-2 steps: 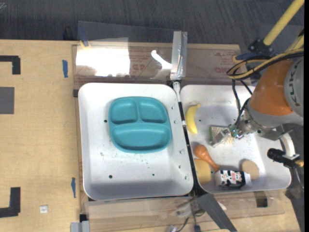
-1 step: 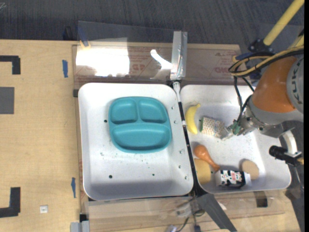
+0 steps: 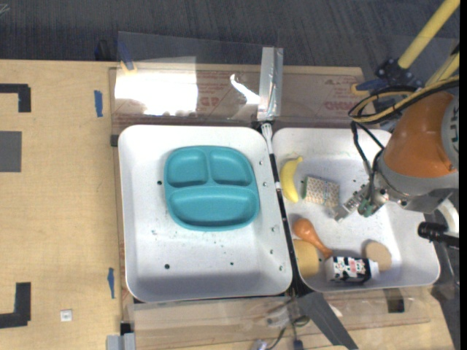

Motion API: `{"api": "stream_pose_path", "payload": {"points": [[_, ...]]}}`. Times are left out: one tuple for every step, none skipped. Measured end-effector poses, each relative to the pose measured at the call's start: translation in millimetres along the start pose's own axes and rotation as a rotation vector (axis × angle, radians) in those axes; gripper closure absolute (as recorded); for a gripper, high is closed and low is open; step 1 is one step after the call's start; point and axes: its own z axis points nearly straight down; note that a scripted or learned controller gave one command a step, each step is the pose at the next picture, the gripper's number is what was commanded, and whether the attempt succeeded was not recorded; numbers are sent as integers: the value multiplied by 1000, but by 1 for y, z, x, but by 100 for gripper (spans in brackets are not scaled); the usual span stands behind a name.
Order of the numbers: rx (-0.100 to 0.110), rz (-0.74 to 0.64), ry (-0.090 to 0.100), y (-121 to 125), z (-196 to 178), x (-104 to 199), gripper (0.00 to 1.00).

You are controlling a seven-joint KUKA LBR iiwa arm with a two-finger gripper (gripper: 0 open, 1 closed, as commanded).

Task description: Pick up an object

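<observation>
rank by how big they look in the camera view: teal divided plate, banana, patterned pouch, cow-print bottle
1. teal divided plate, by far the largest
2. cow-print bottle and banana: they look about alike, so I won't rank them
3. patterned pouch, slightly smaller, though the margin is thin

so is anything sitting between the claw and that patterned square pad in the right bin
Nothing visible does. The claw hangs just right of the patterned square pad, almost at its edge, with only bare floor of the right bin around it. The banana lies on the pad's far side, toward the left bin.
</observation>
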Motion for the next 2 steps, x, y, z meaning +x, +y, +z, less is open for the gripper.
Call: {"api": "stream_pose_path", "payload": {"points": [[-6,556,-5,29,13,25,100],[-6,554,-5,30,13,26,0]]}}
